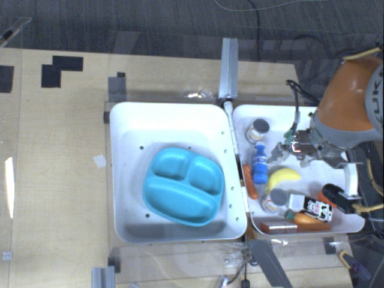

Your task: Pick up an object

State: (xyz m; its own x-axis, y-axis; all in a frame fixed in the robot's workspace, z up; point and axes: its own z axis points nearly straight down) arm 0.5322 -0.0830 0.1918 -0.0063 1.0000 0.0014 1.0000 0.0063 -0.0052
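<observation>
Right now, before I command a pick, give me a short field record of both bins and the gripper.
left bin: holds one light blue three-compartment plastic tray
right bin: cluttered
right bin items: blue plastic bottle, yellow banana, orange carrot-shaped toy, small round metal-lidded jar
gripper: over the right bin, above the banana, right of the bottle
gripper contents: nothing seen held

Glossy blue plastic plate (183, 186), smooth white plastic bins (129, 131), matt wooden bench (54, 179)
</observation>
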